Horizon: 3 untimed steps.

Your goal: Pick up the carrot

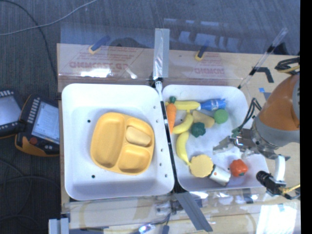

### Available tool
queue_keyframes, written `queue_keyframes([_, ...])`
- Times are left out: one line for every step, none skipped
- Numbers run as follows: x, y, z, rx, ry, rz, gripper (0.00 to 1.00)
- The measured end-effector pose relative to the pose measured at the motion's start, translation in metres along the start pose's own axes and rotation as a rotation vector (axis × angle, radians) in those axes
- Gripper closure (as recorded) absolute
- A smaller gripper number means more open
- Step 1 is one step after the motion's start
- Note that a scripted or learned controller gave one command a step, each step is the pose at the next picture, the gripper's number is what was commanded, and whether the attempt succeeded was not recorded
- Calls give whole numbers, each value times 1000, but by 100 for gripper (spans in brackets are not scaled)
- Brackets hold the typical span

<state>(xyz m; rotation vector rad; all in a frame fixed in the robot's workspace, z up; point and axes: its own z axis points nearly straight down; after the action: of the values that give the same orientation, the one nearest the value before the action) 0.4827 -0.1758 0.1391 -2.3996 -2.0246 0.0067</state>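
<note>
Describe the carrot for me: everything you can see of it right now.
The carrot is a small orange toy, plastic-looking, with a green top at its far end. It lies lengthwise against the left wall of the right bin, by the divider, tip pointing toward the camera. A yellow banana touches its right side. Nothing grips it.

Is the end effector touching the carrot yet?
Apart. The camera view shows the end effector near the right bin's right side, while the carrot lies by the left wall, with toy food between.
</note>
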Motion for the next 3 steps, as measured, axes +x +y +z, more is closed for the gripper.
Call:
queue_keyframes([63,167,43,9,-5,138,0])
queue_keyframes([64,168,34,8,-9,134,100])
queue_keyframes([18,146,-43,-3,-2,-152,100])
